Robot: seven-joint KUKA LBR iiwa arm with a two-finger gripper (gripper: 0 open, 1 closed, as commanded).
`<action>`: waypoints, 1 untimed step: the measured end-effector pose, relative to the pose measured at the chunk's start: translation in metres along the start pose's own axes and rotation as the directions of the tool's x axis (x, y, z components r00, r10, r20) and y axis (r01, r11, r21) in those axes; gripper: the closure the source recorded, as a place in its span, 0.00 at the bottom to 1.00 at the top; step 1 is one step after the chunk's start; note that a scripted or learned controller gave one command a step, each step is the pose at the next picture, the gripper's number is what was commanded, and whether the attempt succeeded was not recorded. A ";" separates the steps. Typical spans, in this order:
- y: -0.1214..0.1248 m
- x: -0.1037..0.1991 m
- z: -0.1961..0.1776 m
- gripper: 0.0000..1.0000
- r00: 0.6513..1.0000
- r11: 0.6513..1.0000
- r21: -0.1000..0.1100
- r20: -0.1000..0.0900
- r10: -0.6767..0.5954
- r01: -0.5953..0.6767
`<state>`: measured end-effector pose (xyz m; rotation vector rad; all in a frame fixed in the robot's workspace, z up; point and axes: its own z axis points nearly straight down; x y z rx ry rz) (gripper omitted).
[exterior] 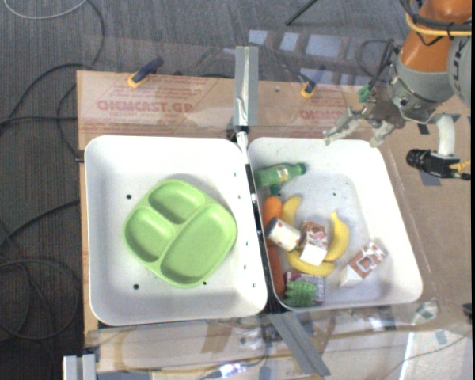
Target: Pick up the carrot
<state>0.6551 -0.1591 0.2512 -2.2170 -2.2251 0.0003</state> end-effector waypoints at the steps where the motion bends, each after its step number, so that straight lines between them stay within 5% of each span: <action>1: -0.066 0.049 0.156 0.00 1.000 1.000 0.001 0.000 -0.018 0.018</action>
